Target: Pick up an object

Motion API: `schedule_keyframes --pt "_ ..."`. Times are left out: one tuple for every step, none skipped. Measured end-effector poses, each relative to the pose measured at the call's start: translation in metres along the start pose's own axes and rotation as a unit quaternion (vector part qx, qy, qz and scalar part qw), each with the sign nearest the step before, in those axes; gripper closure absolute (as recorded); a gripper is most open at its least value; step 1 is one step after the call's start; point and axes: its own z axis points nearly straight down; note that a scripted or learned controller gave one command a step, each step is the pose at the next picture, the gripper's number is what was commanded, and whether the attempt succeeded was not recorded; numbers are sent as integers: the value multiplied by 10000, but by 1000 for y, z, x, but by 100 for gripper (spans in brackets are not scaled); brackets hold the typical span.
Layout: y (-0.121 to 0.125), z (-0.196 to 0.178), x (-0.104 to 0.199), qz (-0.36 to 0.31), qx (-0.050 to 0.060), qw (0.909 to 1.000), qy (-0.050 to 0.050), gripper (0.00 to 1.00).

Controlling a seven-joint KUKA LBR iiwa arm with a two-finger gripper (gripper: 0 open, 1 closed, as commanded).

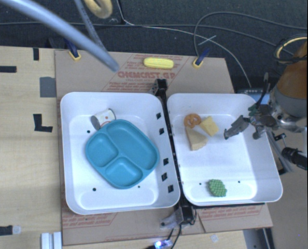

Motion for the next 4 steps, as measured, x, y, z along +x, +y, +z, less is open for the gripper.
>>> schedule_keyframes --pt "3 -7 0 -19 -62 10000 -14 0" --pt "-4 40 -2 -15 -42 10000 -13 0" --pt "2 94 -9 -17 -38 10000 -12 0" --pt "3 132 -9 -21 -72 10000 -26 0"
